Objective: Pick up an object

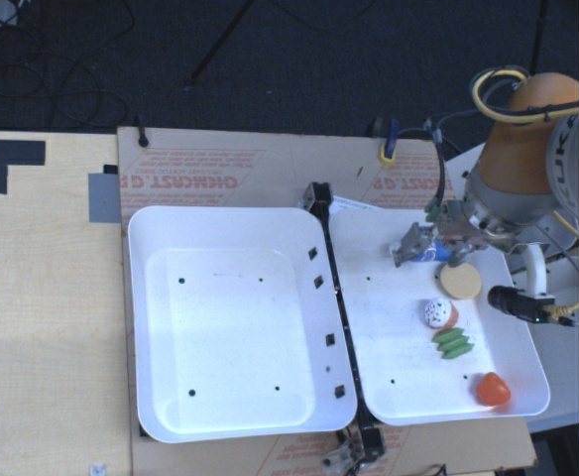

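The gripper (414,243) hangs low over the back of the right bin (394,385), beside a small blue item (436,253); whether its fingers are apart or together cannot be told. Nearby in that bin lie a tan disc (461,283), a white spotted ball (436,312), a green pod (453,343) and a red-orange fruit (492,390). The left bin (151,266) sits alongside on the desk (42,296).
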`<state>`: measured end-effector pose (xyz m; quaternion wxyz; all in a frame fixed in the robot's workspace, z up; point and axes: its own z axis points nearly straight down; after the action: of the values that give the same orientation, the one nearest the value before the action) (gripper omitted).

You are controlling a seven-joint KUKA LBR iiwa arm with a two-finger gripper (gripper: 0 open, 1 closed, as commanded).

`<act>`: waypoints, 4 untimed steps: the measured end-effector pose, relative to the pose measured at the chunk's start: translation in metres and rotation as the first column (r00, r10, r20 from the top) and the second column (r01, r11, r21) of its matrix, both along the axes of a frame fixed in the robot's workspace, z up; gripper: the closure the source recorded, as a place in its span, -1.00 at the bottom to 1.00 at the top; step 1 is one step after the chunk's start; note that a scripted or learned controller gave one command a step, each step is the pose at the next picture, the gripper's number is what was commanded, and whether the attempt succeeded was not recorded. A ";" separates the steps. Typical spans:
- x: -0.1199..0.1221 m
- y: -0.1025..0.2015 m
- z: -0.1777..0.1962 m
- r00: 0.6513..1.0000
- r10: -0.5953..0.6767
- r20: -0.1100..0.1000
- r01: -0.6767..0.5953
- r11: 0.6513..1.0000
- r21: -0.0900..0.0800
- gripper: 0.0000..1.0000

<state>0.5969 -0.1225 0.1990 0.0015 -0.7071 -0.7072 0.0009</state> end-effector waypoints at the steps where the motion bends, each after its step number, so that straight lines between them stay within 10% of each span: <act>1: 0.012 -0.090 0.025 1.000 -0.006 0.005 0.006 1.000 -0.006 -1.00; 2: 0.049 -0.091 0.040 1.000 0.002 0.006 -0.002 1.000 -0.002 -1.00; 4: 0.047 -0.091 0.066 1.000 0.005 0.004 -0.005 1.000 -0.001 -1.00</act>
<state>0.6441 -0.2134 0.2647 -0.0003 -0.7053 -0.7089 -0.0002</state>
